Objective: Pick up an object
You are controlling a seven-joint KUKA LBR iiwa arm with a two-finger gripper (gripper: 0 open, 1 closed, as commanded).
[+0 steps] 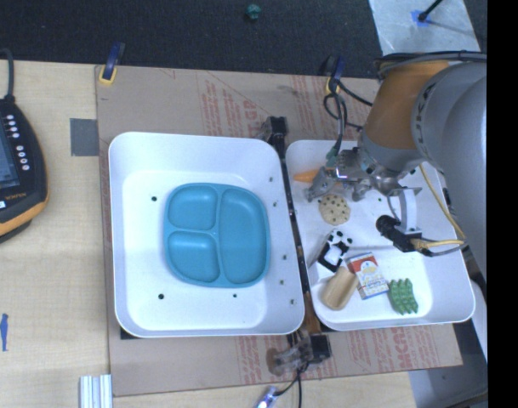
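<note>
Found spotted tan disc (333, 207) in right bin (446, 283), upper-left part. Saw gripper (340, 187) just above disc in view, close over it; could not tell whether open or closed. Noted orange piece (303, 175) up-left of disc, near. Noted black-and-white item (335, 249) just below disc; tan cylinder (338, 289) and red-white box (369, 276) further below; green block (402, 296) down-right, well apart. Left of disc, past bin walls: blue divided plate (216, 234) in left bin (135, 253).
</note>
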